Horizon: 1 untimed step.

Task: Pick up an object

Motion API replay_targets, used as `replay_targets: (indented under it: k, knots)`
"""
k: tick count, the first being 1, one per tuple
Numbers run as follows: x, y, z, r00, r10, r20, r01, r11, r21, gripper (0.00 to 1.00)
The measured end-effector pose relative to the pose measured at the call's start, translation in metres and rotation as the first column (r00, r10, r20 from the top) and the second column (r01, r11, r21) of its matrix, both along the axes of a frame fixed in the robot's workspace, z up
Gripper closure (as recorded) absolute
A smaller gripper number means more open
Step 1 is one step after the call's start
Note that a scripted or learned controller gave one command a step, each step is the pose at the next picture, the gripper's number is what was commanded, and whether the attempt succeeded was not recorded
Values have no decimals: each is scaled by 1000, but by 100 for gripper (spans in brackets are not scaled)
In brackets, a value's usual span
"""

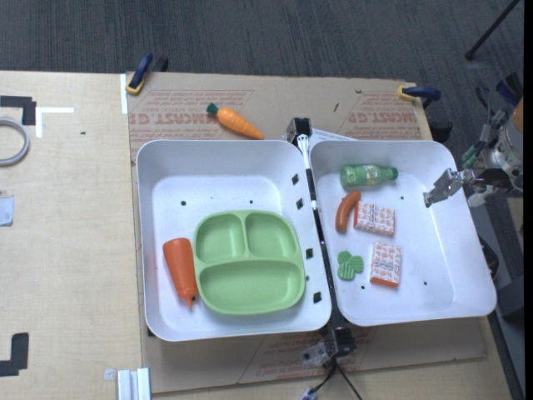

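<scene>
Nearest the camera, a black clamp [331, 344] grips the front edge where the two bins meet; its lower part and trailing cable are partly cut off by the frame's bottom. In the left bin [158, 307], a green divided plate [248, 262] sits with an orange carrot-shaped toy [180, 270] just beside its left rim.

In the right bin [450, 294], a small snack packet [386, 265] lies by a green clover-shaped piece [350, 266]; its make is too small to read. Behind them lie a second packet [375, 218], touching or nearly touching a reddish sausage toy [346, 211], and farther back a green bottle [367, 175] on its side.

The gripper [440, 189] hangs at the right bin's right wall, well apart from every item. Nothing sits between its fingers; whether they are spread or closed cannot be told. The arm behind it is cut off by the frame.

Beyond the bins, a carrot toy [235, 121] lies on the cardboard [350, 115].
</scene>
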<state>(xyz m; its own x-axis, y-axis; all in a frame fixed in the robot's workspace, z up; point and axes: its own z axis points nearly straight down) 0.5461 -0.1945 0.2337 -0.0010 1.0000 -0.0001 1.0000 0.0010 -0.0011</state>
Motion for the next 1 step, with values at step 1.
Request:
replay_targets:
  k: [1]
  knots:
    - [-27,66,-117,983,-183,0,183,983,0,0]
